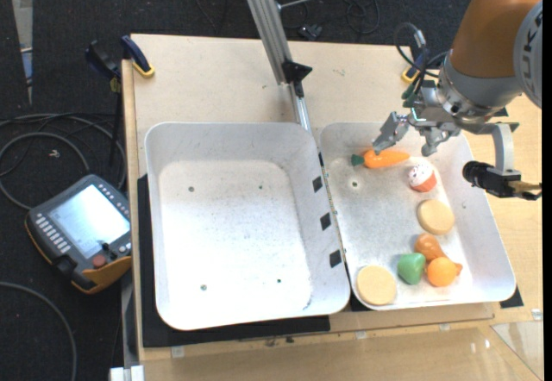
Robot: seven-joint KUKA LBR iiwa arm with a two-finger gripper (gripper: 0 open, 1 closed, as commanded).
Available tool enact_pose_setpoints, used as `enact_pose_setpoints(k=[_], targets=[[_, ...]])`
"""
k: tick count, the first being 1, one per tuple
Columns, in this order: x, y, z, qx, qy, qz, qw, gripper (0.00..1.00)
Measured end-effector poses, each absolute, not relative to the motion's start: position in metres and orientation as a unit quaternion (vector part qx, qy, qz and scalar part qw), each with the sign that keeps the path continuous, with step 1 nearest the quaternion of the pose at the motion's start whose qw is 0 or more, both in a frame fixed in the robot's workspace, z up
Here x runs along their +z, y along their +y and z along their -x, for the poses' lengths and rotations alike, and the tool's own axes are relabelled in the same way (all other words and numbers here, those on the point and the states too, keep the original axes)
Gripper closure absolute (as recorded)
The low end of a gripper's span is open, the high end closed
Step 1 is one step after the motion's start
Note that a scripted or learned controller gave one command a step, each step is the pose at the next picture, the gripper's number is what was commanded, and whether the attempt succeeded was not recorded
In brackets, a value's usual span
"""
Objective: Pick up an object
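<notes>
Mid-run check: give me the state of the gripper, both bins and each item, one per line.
gripper: fingers spread, above the carrot, holding nothing.
toy carrot: lying flat in right bin.
white-and-red egg: resting in bin.
tan cookie: flat.
round cracker: flat, near corner.
green pepper: touching the orange fruits.
left bin: nothing inside.

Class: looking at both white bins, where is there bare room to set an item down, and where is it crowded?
The left bin offers open floor between all four walls. In the right bin, bare floor lies along the divider, below the carrot. Crowded: its near corner, with round biscuit, green piece and orange piece, and under the gripper.
</notes>
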State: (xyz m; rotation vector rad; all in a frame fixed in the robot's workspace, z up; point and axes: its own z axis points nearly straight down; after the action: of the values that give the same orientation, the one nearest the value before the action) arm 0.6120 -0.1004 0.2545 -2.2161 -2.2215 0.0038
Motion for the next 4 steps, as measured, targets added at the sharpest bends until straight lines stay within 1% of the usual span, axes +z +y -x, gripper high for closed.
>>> enact_pose_setpoints(k=[1, 2, 4], targets=[[0.257, -0.101, -0.613, 0.0000, -0.708, 0.707, 0.000, 0.00], [0.194, -0.097, -0.617, 0.0021, -0.707, 0.707, 0.002, 0.00], [0.096, -0.101, -0.614, 0.0018, -0.707, 0.707, 0.002, 0.00]])
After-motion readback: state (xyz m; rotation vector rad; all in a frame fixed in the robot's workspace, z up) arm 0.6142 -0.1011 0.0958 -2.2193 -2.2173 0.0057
